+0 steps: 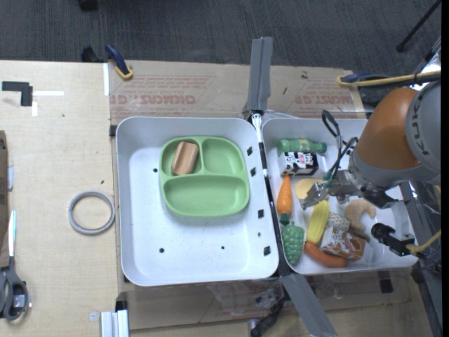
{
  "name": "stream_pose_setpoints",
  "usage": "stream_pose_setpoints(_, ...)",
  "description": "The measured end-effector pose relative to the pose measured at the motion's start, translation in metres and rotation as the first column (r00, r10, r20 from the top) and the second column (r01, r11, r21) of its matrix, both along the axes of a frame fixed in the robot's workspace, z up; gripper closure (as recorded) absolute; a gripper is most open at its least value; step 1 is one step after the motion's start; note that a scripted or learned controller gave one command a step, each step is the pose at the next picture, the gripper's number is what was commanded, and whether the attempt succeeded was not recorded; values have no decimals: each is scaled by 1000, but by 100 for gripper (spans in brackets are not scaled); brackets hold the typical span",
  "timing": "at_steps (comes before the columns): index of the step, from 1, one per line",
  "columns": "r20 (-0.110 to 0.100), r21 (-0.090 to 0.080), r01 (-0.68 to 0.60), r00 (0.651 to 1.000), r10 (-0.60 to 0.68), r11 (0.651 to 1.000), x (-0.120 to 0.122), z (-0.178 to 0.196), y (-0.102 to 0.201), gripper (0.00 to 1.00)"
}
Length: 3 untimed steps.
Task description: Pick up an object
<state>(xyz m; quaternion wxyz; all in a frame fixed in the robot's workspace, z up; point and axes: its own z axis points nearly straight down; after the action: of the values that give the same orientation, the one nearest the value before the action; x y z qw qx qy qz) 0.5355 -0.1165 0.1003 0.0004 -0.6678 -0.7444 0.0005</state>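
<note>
My gripper [315, 196] hangs low in the right bin [393, 264], just above the top end of a yellow corn cob [318, 222] and beside a pale yellow disc [304, 187]. I see nothing held in it. Around it lie an orange carrot [283, 195], a green knobbly vegetable [292, 243], a red sausage [324, 257], a printed snack packet [342, 239] and a tan bread piece [362, 209]. A green bottle [302, 146] and a black-and-white carton [300, 163] lie at the far end. The arm's orange band [393, 135] covers the bin's right part.
The left bin [140, 244] holds a green divided plate [205, 188] with a brown bun [184, 158] in its top-left section. On the bench to the left lie a grey tape ring [91, 211] and scissors [12, 290]. A blue clamp [119, 62] sits at the back.
</note>
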Motion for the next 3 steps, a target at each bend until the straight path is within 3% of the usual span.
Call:
stream_pose_setpoints(1,1,-1,40,999,-40,999,25,91,27,0)
stream_pose_setpoints(2,-1,0,-36,999,36,999,-27,68,-18,0)
stream_pose_setpoints(3,0,-1,43,999,-43,999,-27,49,-99,0)
